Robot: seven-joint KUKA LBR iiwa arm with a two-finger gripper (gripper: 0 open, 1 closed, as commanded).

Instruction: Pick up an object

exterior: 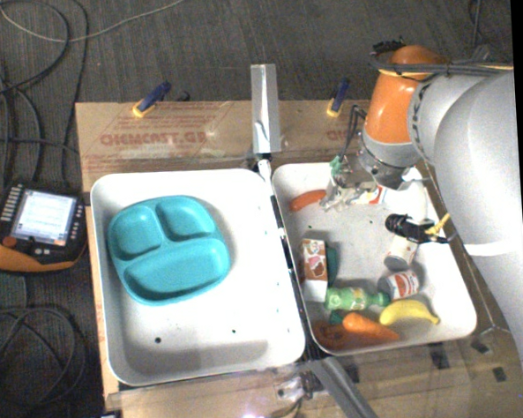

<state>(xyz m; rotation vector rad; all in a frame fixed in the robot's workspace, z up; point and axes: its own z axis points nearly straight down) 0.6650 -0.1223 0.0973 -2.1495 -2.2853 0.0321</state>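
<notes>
Red print is seen on the cardboard sheet [178, 138] behind the bins; it appears to read "CHEMCAST", the rest not legible. A small carton [314, 260] w/ a brown, red and white label stands in the right bin [369, 232], its text too small to be read. A red-and-white label is carried by a can [400, 284] lying on its side; no wording can be made out.

The arm [470, 147] is brought in from the right, bulky grey body, w/ the orange band [396, 98] angled down and to the left. The jaws are held low over the far left part of the right bin, just beside an orange sausage [309, 199]. Whether the jaws are apart or together cannot be told.

The right bin's items are grouped along its left and near sides:
- a green plastic bottle [355, 297], lying flat below the carton
- a carrot [368, 327], tapered, at the near edge
- a banana [407, 311], curved, yellow, touching the carrot's end and just below the can
- a small pale cylinder [400, 255], just above the can

A teal sectioned plate [169, 247], smooth, 3 compartments, is set in the left bin [191, 358]. Both bins are white, shallow, w/ rounded corners. A teach pendant [34, 225] w/ a lit screen is left on the dark floor to the left.
</notes>
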